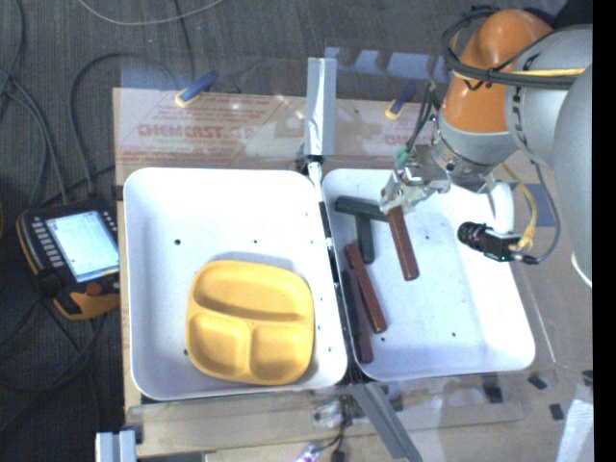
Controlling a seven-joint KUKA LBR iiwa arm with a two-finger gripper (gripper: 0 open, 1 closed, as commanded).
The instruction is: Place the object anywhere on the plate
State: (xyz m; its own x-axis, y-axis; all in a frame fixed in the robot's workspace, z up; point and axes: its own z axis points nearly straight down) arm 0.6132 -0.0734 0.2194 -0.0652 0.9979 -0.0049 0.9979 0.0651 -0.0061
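The hand hangs over the right bin, gripping the top end of a brown stick. The yellow plate in the left bin awaits; carrying across and releasing remain.

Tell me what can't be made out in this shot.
- Gripper: too small and blurred in the camera view to tell whether it grips the brown stick.
- Dark bars by the right bin's wall: overlapping, count unclear.
- Yellow plate: fully visible.
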